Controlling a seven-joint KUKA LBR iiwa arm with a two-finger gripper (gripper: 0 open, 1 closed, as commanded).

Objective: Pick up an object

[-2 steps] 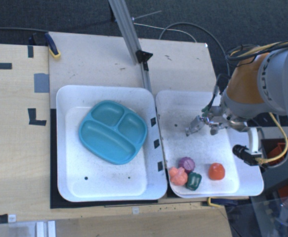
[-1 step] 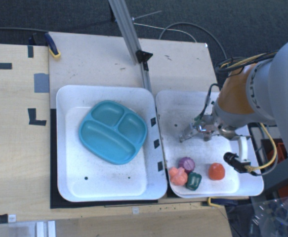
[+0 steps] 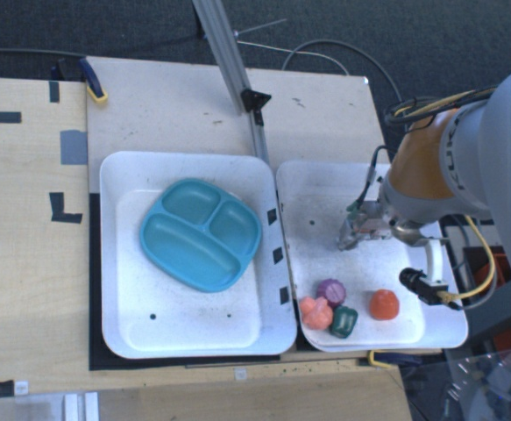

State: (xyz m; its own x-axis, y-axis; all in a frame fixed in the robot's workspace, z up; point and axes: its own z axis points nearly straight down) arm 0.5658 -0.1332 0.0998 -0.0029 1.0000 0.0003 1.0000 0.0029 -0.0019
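Crowding right bin's (image 3: 299,191) near edge: purple (image 3: 330,290), green (image 3: 344,321), orange pieces (image 3: 384,304)

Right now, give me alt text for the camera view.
The end effector hovers over the right bin, above four small objects along its near edge: purple, orange-pink, green and red. The left bin holds a blue divided plate.

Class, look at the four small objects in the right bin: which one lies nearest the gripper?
The purple object. It lies highest in the cluster, just below the gripper; the orange-pink, green and red ones lie farther down.
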